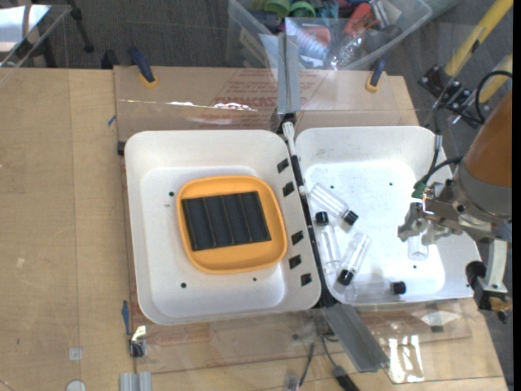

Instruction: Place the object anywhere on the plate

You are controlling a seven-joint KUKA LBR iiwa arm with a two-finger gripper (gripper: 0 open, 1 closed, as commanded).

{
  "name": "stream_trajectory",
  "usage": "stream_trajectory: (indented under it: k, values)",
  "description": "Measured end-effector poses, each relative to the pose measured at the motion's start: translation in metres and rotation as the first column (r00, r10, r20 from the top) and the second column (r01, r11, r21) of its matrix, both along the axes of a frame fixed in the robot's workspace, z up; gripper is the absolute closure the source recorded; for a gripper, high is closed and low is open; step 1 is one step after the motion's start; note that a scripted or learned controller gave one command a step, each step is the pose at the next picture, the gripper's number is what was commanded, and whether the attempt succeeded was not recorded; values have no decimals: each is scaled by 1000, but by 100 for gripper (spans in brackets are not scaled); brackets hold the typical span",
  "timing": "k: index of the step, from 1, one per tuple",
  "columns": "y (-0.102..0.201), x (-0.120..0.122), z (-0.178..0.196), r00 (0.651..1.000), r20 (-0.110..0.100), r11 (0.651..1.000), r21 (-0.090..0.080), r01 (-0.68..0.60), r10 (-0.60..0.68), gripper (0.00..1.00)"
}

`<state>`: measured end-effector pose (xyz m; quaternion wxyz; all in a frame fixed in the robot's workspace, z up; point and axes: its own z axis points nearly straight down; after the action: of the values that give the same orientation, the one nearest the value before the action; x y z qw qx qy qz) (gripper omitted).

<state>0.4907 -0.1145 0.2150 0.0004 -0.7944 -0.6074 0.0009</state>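
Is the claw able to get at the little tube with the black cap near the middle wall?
Probably yes. The tube lies in the open in the right bin, nothing on top, and the claw hangs over that same bin.

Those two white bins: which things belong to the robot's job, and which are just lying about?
Job:
- orange plate, left bin
- clear vials, right bin
- gripper over the right bin

Lying about:
- clear tub of colourful items behind the bins
- blue clamp
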Motion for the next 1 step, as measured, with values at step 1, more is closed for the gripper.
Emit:
stream_trajectory:
  k: [1]
  values:
    - [1, 57, -13, 993, 1, 993, -1, -120, 120, 100]
